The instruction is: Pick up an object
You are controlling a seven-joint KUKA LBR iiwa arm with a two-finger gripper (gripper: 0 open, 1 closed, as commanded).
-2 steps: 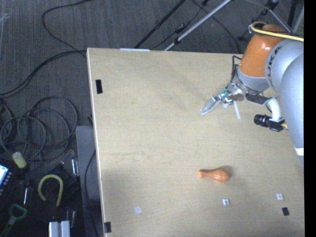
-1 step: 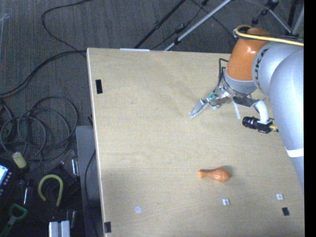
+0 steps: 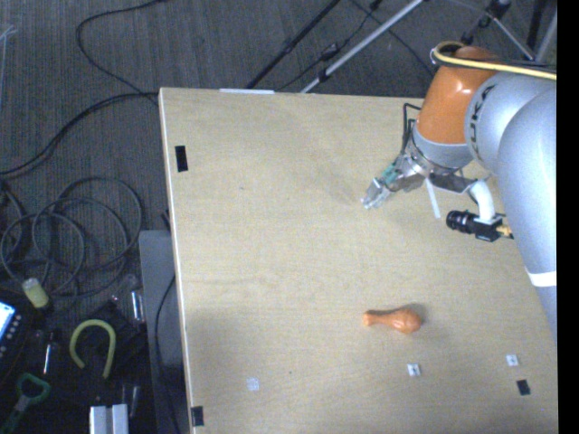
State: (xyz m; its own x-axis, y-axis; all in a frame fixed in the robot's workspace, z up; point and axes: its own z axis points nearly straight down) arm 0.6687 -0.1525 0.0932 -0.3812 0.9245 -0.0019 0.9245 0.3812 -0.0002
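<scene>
A small orange object (image 3: 394, 319), shaped like a drumstick with its thin end pointing left, lies on the tan bench top (image 3: 271, 242) toward the front right. My gripper (image 3: 374, 195) hangs over the board's right middle, tilted down and to the left. It is well behind the orange object and apart from it, and nothing shows at its tip. The grey arm with its orange band (image 3: 452, 107) comes in from the right edge.
Small black and white markers (image 3: 413, 369) dot the board near the front and the left edge (image 3: 181, 158). Beyond the left edge the floor holds cables (image 3: 72, 224) and tools. Tripod legs (image 3: 380, 25) stand behind the board.
</scene>
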